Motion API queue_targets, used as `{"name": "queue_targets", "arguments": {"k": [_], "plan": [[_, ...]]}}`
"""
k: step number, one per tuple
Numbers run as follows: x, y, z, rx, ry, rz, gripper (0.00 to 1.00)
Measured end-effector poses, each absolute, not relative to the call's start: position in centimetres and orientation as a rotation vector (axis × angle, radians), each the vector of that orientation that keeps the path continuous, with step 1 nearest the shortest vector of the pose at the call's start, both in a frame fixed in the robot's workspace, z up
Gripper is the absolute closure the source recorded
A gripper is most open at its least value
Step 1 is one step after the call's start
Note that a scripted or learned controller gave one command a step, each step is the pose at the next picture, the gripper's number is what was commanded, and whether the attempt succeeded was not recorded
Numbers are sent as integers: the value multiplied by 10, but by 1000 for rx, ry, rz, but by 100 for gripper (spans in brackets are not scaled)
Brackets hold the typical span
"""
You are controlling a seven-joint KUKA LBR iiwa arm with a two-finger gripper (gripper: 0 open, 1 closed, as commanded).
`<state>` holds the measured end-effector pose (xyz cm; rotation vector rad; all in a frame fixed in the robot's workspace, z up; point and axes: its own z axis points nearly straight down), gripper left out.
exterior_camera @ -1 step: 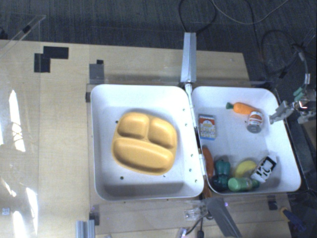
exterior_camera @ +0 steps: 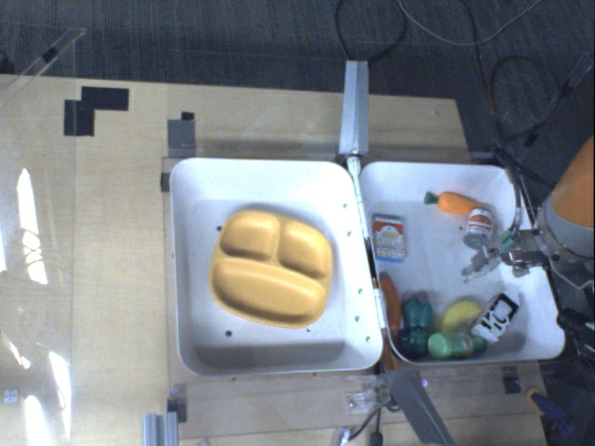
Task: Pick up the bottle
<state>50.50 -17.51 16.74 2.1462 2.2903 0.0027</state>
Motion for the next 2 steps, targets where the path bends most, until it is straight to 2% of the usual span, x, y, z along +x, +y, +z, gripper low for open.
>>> {"name": "queue_targets", "arguments": {"k": [1,2], "plan": [[563,-105,118,2170,2269,3,0],[542,-31,185,2257,2181,5,0]]}}
